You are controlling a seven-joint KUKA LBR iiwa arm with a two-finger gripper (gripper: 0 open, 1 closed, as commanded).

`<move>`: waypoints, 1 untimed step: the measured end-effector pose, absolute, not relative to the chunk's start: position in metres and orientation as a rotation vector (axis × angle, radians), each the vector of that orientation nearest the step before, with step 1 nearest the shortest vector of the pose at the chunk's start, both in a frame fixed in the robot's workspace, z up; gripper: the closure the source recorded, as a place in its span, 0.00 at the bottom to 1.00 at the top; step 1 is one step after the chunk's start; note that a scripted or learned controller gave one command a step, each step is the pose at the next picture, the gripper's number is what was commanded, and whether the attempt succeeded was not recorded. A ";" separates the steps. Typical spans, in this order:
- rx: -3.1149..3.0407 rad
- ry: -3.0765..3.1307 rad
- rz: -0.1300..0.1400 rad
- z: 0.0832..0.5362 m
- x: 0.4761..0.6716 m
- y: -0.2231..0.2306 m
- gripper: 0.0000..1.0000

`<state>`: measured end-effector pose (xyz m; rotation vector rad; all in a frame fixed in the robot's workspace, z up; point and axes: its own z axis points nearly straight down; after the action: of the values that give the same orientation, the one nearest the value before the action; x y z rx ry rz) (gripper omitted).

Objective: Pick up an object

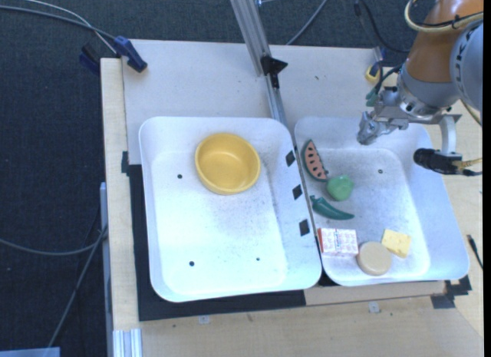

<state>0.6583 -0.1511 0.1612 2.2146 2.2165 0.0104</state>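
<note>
My gripper (369, 130) hangs over the far edge of the right bin (430, 194), its fingers pointing down with nothing seen between them. Below and to its left lie a watermelon slice (314, 160), a green round piece (340, 188) and a dark green pepper (331, 208). Toward the bin's near edge sit a red-and-white packet (337, 240), a tan round disc (374, 259) and a yellow cheese wedge (397, 242).
The left bin (222, 256) holds a yellow bowl (227, 163) in its far part. A metal pole (253, 25) slants over the bench behind the bins. A blue clamp (129, 52) sits at the bench's far left corner. Cables run across the dark floor.
</note>
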 end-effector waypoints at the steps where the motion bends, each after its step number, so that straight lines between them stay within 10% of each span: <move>1: 2.215 2.216 0.011 0.217 0.664 -0.160 1.00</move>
<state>0.6641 -0.1603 0.2171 2.2148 2.2158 0.0105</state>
